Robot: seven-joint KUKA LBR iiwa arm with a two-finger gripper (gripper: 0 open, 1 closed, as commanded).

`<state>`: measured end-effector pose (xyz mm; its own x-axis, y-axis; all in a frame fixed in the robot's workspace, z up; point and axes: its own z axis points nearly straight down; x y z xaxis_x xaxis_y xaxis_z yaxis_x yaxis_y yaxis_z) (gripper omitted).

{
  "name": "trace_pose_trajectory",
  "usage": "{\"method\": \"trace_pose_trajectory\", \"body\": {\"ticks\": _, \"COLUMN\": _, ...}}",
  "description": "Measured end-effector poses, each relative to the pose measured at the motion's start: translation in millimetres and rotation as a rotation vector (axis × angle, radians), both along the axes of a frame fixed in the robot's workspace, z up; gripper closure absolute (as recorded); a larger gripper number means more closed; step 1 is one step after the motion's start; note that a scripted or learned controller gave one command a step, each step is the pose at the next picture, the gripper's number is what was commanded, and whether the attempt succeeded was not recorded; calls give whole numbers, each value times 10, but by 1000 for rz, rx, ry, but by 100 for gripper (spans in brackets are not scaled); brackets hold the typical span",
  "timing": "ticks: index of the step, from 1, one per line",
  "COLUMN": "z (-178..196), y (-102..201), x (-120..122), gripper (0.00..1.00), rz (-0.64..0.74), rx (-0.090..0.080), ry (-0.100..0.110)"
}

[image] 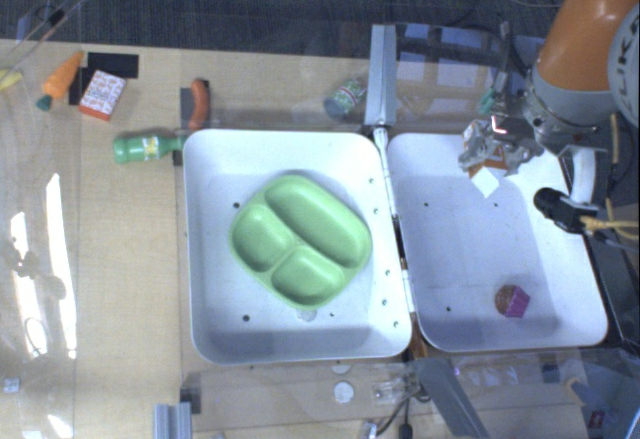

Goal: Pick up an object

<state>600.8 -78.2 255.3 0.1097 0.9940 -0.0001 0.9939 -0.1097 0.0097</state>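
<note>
The claw (pixel 492 149) hangs over the far edge of the right bin (pixel 560 327), near that bin's far right corner, below the grey arm (pixel 575 102) with its orange band (pixel 590 12). Something small and pale, with a brownish bit, shows at its tip, but I cannot tell whether the claw is open, closed or gripping it.

In the same bin, well apart from the claw and near the near right corner, a small purple object (pixel 512 300) with a brownish top lies on the bin floor.

The left bin (pixel 210 327) sits just beside the right one, and a green divided plate (pixel 300 239) with three compartments lies in its middle, turned at an angle.

On the worktop (pixel 90 277) beyond the left bin's far left corner lies a green bottle (pixel 145 146) on its side, with a red-handled tool (pixel 199 102) near it. Further toward the worktop's far left corner are a small red and white box (pixel 101 94), a black block (pixel 110 63) and an orange marker (pixel 58 80). A clear crumpled bottle (pixel 346 97) lies at the worktop's far edge, just beyond where the two bins meet.
</note>
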Motion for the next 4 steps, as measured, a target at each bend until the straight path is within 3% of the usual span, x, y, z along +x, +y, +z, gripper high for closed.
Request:
{"method": "trace_pose_trajectory", "body": {"ticks": 1, "z": -1008, "y": -875, "x": -832, "gripper": 100, "rz": -270, "rx": 3, "ry": 10}}
{"method": "trace_pose_trajectory", "body": {"ticks": 2, "z": -1000, "y": -878, "x": -817, "gripper": 0, "rz": -269, "rx": 2, "ry": 7}}
{"method": "trace_pose_trajectory", "body": {"ticks": 3, "z": -1663, "y": -958, "x": -1090, "gripper": 0, "rz": -237, "rx": 2, "ry": -4}}
{"method": "trace_pose_trajectory", "body": {"ticks": 4, "z": -1681, "y": -1073, "x": -509, "gripper": 0, "rz": -907, "rx": 8, "ry": 1}}
